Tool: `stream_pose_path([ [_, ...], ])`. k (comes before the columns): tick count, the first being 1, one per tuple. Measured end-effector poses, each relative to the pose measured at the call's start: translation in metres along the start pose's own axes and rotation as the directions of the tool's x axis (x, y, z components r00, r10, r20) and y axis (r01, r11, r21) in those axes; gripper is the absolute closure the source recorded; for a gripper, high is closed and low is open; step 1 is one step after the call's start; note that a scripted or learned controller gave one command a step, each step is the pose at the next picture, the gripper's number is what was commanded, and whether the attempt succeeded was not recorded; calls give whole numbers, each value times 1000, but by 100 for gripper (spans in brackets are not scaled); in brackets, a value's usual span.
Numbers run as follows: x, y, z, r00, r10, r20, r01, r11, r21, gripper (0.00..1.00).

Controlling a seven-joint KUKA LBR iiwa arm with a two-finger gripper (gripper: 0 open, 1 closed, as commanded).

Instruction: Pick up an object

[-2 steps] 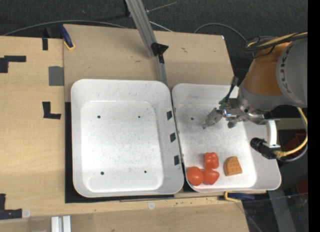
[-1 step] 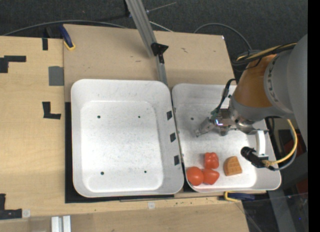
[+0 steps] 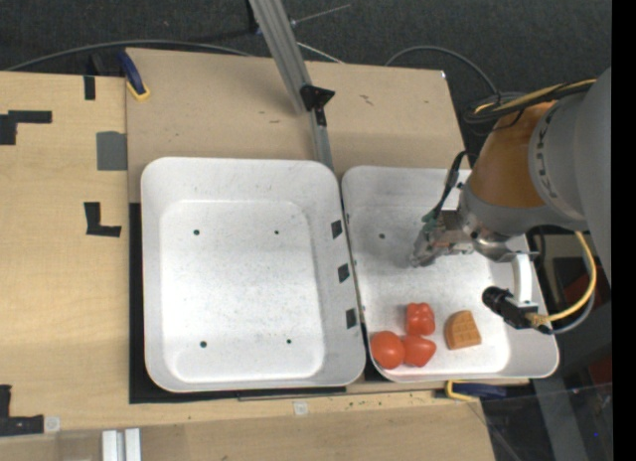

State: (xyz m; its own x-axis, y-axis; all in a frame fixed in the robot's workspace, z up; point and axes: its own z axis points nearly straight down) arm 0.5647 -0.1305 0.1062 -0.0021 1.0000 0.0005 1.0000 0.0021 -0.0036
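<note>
The jaws (image 3: 429,247) hang low over the right bin (image 3: 383,213), grasping nothing; whether they are parted I cannot tell. The red pieces (image 3: 407,338) and tan block (image 3: 462,330) lie well below them, so descending here risks closing on bare floor.

even overhead light, soft shadows, slightly grainy picture

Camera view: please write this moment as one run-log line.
end effector: low over right bin, nothing seen held | red objects and tan block: near front edge, apart from it | phase: pick not yet done
</note>
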Motion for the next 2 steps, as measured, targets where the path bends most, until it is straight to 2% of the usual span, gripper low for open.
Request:
stream_pose_path([
  [1,-2,0,-63,1000,1,2,-1,1000,-8,100],
  [2,-2,1,-116,1000,0,2,0,1000,-8,100],
])
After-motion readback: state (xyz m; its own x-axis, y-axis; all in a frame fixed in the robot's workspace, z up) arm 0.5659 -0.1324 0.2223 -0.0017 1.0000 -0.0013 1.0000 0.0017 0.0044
